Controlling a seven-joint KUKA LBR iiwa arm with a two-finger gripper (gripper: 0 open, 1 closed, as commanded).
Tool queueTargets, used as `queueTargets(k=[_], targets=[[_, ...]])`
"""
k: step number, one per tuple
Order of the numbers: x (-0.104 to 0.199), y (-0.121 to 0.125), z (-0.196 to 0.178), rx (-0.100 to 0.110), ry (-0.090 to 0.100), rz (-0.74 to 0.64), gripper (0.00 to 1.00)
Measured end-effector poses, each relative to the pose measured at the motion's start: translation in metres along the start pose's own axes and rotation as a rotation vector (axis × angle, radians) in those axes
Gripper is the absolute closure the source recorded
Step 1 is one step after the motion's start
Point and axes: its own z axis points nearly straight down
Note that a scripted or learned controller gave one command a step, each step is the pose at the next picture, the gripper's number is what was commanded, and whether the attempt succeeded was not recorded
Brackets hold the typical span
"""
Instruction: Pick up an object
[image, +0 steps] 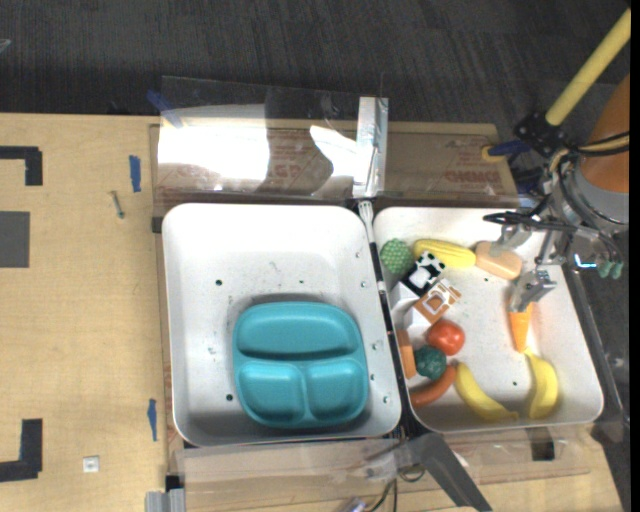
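My gripper (528, 292) hangs over the right part of the right bin (590, 400), on the grey arm coming in from the right. An orange carrot (519, 329) lies just below it and a peach-coloured block (497, 262) just to its upper left. Further left lie a yellow piece (446, 254), a green ball (395, 254), a black-and-white cube (428, 270) and an orange-and-white block (438, 300). A red tomato (446, 337), a green piece (431, 361), a red sausage-shaped piece (428, 391) and a curved banana (505, 396) lie toward the front.
The left bin (200, 250) holds a teal divided tray (300, 362) in its front half. A clear plastic sheet (270, 140) and cardboard stand behind the bins. A yellow rod (595, 62) slants at the top right.
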Motion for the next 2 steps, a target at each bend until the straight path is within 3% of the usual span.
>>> queueTargets(k=[1, 2], targets=[[0.012, -0.047, 0.129, 0.001, -0.004, -0.087, 0.0], [0.009, -0.045, 0.118, 0.003, -0.011, -0.091, 1.0]])
